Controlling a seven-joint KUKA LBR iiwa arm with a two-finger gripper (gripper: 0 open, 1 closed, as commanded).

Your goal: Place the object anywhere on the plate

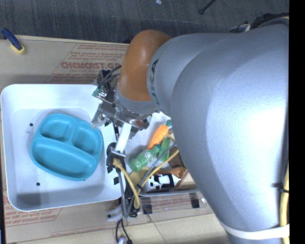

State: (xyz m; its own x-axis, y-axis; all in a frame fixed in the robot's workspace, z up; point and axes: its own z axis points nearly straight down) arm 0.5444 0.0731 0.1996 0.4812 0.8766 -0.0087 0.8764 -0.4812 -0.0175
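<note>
**Camera view**

- The blue divided plate (66,146) was seen in the left bin (12,105), at about 8 o'clock in the frame. Nothing was resting on it.
- Loose items were noted in the right bin (162,120), at 3 to 4 o'clock from the plate:
  - an orange carrot-like piece (161,132);
  - a green piece (144,160) touching it at its 7 o'clock;
  - a dark-and-white item (160,182) lower down, partly hidden.
- Which of these was the object could not be settled. All were well apart from the plate's surface.

**Step**

- The pick was judged to be the step in hand, as the placing was not yet done.
- The next move was thought to call for a firm grasp on one item, a lift clear of the dividing wall, and a carry toward 9 o'clock until the plate lay underneath.

**Arm**

- The arm (229,126) was reached in from 3 o'clock, its grey bulk covering most of the right bin.
- The orange band (140,67) was seen at 12 o'clock of the wrist (117,113).
- The wrist was turned downward near the wall between the bins, just off the plate's 2 o'clock edge.
- The jaws were hidden in clutter, so whether they were open or closed could not be told. No item could be made out between them.
</note>
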